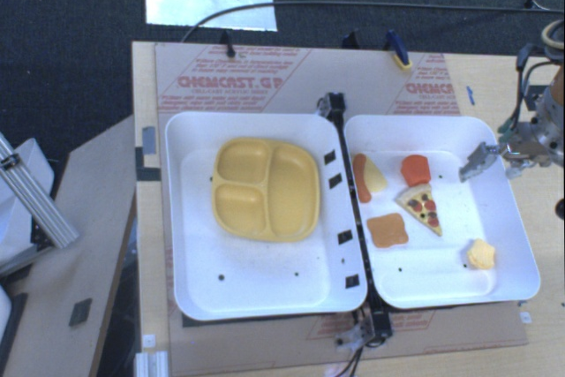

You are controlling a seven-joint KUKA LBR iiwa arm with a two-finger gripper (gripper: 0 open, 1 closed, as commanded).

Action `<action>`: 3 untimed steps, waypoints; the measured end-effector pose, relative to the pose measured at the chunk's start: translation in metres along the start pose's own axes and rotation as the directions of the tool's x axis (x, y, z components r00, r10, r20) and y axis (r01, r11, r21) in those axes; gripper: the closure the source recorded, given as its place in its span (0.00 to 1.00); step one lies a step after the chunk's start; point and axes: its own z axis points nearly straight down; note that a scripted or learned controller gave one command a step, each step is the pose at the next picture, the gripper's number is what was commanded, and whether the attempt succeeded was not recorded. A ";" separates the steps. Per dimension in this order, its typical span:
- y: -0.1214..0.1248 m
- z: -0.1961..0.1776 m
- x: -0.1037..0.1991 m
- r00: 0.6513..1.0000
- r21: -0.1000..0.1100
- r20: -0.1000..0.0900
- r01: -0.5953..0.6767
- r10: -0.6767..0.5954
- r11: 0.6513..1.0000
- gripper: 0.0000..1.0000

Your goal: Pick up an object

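Note:
The right bin (516,229) holds several toy foods: a red-orange sausage (360,177) beside a pale yellow wedge (376,177), a red block (416,169), a pizza slice (422,209), a brown-orange flat piece (387,230) and a small yellow lump (481,254). My gripper (495,166) hangs over the bin's upper right corner, to the right of the red block and apart from every item. Its two grey fingers (478,161) stand spread, open, with nothing between them.
The left bin (190,216) carries a yellow divided plate (266,189). A black hinge strip (346,207) runs between the bins. Clamps and cables sit along the board's far edge (399,50). An aluminium rail (35,199) lies off the bench at left.

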 end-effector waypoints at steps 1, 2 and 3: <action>0.002 -0.005 0.001 1.000 -0.009 0.002 0.003 -0.003 1.000 0.00; 0.009 0.043 -0.006 1.000 -0.007 0.002 0.001 -0.001 1.000 0.00; 0.009 0.087 -0.006 1.000 -0.007 0.001 0.001 -0.001 1.000 0.00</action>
